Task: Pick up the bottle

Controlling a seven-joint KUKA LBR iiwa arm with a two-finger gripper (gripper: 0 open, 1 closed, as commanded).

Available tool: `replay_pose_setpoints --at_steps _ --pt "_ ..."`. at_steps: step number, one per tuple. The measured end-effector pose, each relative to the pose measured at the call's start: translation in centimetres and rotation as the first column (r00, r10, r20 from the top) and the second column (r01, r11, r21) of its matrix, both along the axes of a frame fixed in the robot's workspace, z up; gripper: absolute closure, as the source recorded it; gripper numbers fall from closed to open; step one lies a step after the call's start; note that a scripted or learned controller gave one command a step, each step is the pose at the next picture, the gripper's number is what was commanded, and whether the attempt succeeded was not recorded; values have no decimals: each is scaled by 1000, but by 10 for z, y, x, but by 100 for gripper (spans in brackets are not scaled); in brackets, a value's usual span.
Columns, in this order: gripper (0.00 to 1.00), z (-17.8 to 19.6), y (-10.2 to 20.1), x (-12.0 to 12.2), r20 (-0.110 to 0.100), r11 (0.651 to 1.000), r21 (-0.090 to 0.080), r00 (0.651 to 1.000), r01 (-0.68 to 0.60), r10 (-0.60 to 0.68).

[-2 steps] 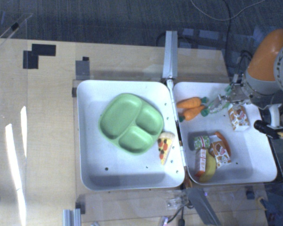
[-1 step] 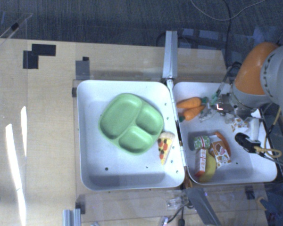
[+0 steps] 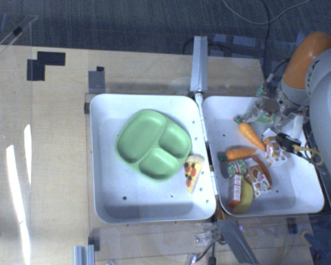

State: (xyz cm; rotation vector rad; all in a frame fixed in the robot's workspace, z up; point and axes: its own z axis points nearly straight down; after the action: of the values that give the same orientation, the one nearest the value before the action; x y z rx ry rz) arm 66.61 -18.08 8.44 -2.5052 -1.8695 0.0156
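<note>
- grey metal bracket (image 3: pixel 234 244) at the lower edge of the frame, just below the seam between the two bins.
- right-hand shallow white bin (image 3: pixel 303 195): the clutter sits in its left and upper parts.
- task item: small bottle with a red and white label (image 3: pixel 235 184), lower left of the right bin. it lies on its side, resting on the yellow toy banana (image 3: pixel 244 199) and touching the brown and white printed carton (image 3: pixel 258 178). identification is tentative, as it is small in frame.
- long orange toy carrot (image 3: pixel 251 136) and shorter orange carrot (image 3: pixel 240 154) lie above the bottle; the shorter one is just beside its upper end.
- grey two-finger gripper (image 3: pixel 269 105) is at the upper right of the right bin, above a crinkled silvery wrapper (image 3: pixel 252 115) and well apart from the bottle. released or clenched: cannot tell. nothing is seen held.
- handling, judged: light, rigid plastic, smooth and rounded, so likely to roll or slip off the banana when pressed.
- grasp, judged: across the labelled mid-body, closing square to its long axis, on the sides away from the carton.
- left white bin (image 3: pixel 107 203): green divided plastic plate (image 3: pixel 153 143) and toy pizza slice (image 3: pixel 192 171), not involved.
</note>
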Motion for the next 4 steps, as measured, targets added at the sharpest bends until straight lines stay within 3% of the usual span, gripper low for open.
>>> replay_pose_setpoints --at_steps 1,2,3,4 --pt "0 0 -10 2 3 1000 2 1000 21 -21" --pt "0 127 -14 5 25 1000 -9 999 -24 24" --pt "0 4 -7 5 22 1000 -9 1000 -1 1" --pt "100 17 -6 8 33 1000 -12 999 -8 9"
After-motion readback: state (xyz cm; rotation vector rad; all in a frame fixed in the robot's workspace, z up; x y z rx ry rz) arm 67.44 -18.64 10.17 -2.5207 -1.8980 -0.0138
